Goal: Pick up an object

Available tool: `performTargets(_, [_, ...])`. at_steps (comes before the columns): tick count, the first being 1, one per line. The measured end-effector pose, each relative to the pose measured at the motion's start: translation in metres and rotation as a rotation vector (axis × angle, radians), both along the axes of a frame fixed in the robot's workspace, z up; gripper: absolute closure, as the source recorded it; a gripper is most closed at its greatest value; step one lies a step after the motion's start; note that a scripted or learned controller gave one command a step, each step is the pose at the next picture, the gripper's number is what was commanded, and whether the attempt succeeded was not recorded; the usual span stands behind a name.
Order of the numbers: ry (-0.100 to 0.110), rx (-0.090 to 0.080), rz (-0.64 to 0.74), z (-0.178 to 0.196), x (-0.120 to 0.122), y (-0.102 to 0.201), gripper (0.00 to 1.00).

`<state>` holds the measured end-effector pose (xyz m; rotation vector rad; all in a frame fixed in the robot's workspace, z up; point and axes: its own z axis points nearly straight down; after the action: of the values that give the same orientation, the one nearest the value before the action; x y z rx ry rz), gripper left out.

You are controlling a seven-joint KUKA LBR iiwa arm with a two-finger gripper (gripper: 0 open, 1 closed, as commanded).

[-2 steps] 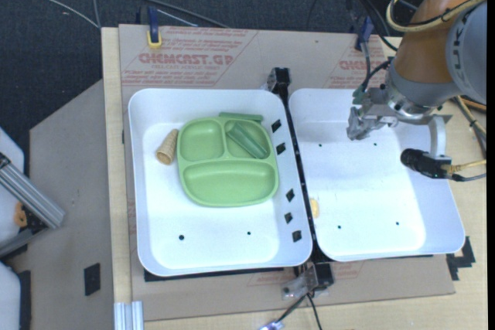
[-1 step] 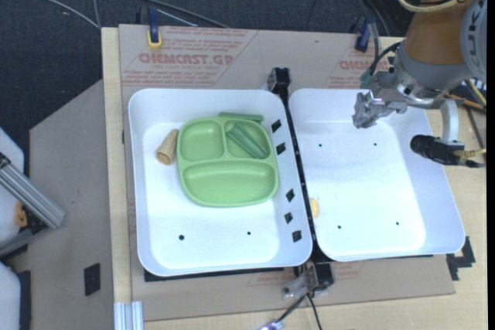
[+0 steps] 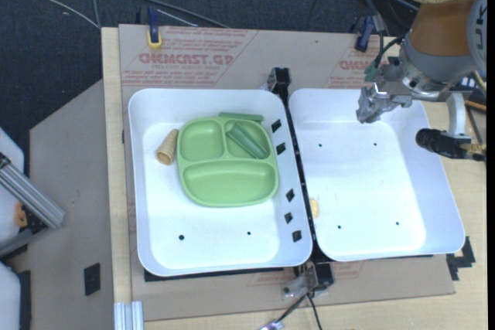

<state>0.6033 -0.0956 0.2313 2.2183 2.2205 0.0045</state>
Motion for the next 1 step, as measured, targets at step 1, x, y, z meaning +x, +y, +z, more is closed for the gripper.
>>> performTargets(1, [0.008,0.003,0.003,-0.0033,-0.0271,0.0564,1.00])
